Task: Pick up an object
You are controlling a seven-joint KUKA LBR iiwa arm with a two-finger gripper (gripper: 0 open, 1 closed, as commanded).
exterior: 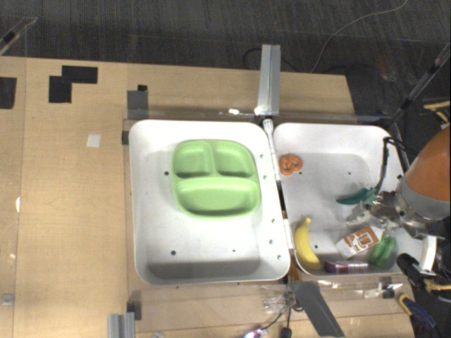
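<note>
Banana [304, 243] lies in right bin [324, 141], front left; gripper [373, 213] low beside small carton [360, 240], grip state unclear.

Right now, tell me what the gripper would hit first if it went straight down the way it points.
Probably the small orange-and-white packet, which lies just below the gripper in the right bin. The green toy sits right beside it, and height above the bin floor is hard to judge from this slanted view.
</note>
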